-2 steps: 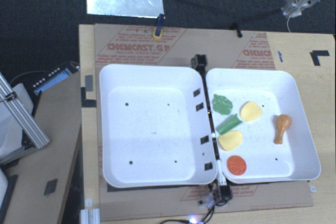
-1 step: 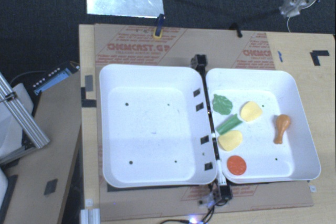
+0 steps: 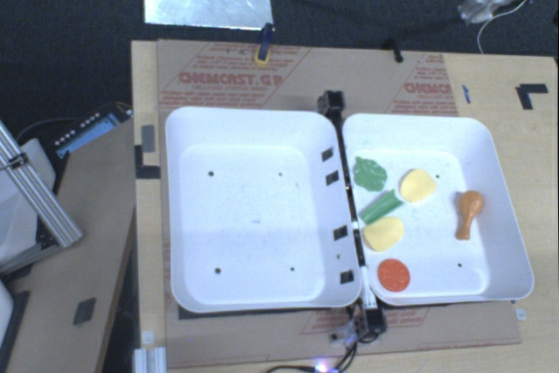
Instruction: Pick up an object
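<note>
Starting from the near edge of the bench, the right bin [image 3: 502, 188] contains every candidate object, none of them lifted: a red disc [image 3: 394, 275] lies nearest, with a yellow piece [image 3: 383, 233] just beyond it, then a green stick [image 3: 380, 206] touching that piece, a second yellow piece [image 3: 417, 185] and a leafy green item [image 3: 369, 174] farther back. An orange drumstick-shaped item [image 3: 468, 213] lies apart from the group, toward the right wall of the bin. The left bin [image 3: 188, 188] adjoins the right one along the centre divider. At the far right corner, well above and behind the bins, the gripper [image 3: 486, 0] hangs over the dark floor, well apart from all objects. Whether its claw is open or closed cannot be told at this range; nothing is visible in it. Judged from this layout, the pick has not begun: approach, descent, closure and lift all remain to be done.
</note>
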Robot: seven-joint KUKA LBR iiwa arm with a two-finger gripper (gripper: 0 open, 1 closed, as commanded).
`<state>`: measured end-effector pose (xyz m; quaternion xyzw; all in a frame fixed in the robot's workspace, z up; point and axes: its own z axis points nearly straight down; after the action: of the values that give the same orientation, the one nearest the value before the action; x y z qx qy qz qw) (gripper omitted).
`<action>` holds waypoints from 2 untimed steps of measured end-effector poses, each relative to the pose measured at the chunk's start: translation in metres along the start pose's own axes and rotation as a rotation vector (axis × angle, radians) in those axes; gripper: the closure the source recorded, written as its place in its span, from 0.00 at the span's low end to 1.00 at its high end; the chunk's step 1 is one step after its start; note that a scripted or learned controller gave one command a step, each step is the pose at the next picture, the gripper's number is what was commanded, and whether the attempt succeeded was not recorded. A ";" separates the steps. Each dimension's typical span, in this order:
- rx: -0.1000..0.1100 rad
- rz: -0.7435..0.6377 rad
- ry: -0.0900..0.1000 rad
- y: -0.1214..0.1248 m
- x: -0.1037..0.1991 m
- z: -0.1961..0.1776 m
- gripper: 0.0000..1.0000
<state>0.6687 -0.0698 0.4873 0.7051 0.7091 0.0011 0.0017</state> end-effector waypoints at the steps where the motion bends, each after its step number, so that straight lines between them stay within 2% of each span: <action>1: 0.016 -0.001 0.003 -0.002 0.033 0.167 1.00; 2: -0.013 -0.001 0.000 -0.002 0.036 0.030 1.00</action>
<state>0.6671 -0.0335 0.4572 0.7048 0.7093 0.0056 0.0062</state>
